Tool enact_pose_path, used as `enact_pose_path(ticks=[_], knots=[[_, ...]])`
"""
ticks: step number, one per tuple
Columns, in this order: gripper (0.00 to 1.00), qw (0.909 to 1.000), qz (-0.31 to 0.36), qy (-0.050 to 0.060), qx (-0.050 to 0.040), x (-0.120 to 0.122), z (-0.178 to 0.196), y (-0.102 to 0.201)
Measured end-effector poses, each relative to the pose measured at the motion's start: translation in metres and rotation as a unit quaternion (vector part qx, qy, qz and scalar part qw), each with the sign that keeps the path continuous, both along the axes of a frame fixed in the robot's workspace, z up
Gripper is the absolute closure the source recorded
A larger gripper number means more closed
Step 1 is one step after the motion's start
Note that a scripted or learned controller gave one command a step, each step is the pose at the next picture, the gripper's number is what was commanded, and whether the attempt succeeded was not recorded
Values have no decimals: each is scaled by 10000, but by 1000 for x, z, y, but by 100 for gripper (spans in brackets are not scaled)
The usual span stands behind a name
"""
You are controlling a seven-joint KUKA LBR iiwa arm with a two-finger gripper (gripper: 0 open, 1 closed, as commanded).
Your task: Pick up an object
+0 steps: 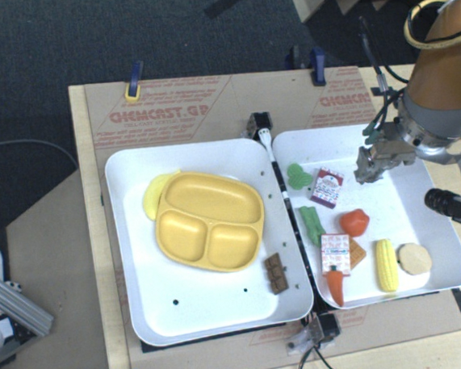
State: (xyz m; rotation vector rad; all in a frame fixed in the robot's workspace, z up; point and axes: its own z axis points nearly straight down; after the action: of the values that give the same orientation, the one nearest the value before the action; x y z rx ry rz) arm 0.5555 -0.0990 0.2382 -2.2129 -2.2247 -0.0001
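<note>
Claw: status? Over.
Claw above right bin, nothing seen in it. Small red-white packet nearest, lying apart. Tomato and corn further off.

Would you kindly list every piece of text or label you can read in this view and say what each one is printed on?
"CHEMCAST GP": red print, repeated across the brown protective sheet under the bins; the copy on the right is partly cut off.
Red and white packet in the right bin: print too small to read.
White carton near the carrot: print too blurred to read.

One fixed overhead camera, slanted downward, both white bins [132, 254] framed (arm entering right)
</note>
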Motion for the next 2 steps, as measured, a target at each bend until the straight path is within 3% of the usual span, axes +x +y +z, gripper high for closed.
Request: enact_pose_path(ticks=[1,2], knots=[[100,10000,-11,3,-4,-12,-8,26],[100,10000,-26,-3,-7,-13,-9,26]])
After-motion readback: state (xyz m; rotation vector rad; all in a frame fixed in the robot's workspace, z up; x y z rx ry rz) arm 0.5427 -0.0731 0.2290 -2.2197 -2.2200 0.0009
